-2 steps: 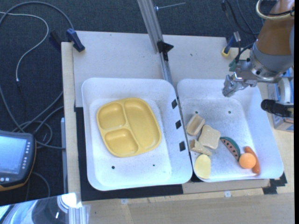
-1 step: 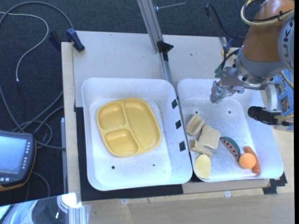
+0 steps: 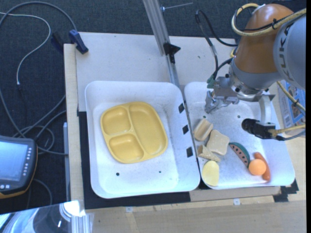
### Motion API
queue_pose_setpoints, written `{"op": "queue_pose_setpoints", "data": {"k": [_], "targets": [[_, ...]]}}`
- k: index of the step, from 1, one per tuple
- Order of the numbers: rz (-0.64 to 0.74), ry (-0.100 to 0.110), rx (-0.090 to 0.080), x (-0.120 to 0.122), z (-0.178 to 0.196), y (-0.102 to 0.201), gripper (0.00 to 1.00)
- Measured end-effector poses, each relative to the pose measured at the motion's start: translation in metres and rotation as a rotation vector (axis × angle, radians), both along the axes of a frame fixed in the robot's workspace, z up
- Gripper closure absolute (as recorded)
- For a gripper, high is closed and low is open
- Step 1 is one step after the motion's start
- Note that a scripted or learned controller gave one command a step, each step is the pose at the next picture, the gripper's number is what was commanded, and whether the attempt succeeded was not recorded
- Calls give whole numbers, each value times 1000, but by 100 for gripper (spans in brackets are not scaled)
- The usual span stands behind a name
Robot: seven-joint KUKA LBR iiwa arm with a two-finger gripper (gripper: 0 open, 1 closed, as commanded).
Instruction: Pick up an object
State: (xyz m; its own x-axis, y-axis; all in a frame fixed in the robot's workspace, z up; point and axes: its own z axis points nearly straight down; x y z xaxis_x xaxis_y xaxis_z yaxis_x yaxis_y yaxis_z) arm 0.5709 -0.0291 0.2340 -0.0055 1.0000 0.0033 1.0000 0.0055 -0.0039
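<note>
Dark carpet and loose cables surround the pale surface, which carries two white bins. From the single overhead view, we see the left bin holding a yellow divided plate, while the right bin holds the small things. The gripper hangs over the upper part of the right bin, just above a cluster of tan bread-like pieces; we cannot tell how its jaws stand, and nothing visibly sits in them. We judge those pieces light and somewhat soft, best taken across the narrow sides of the nearest block. They look beige, squarish and overlapping, with a pale yellow round piece just below, a watermelon slice and an orange ball beside them.
</note>
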Motion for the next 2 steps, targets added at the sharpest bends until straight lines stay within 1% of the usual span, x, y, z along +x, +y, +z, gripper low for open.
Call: {"op": "queue_pose_setpoints", "data": {"k": [1,2], "targets": [[1,0,0,-13,-10,50,100],[1,0,0,-32,-6,100,100]]}}
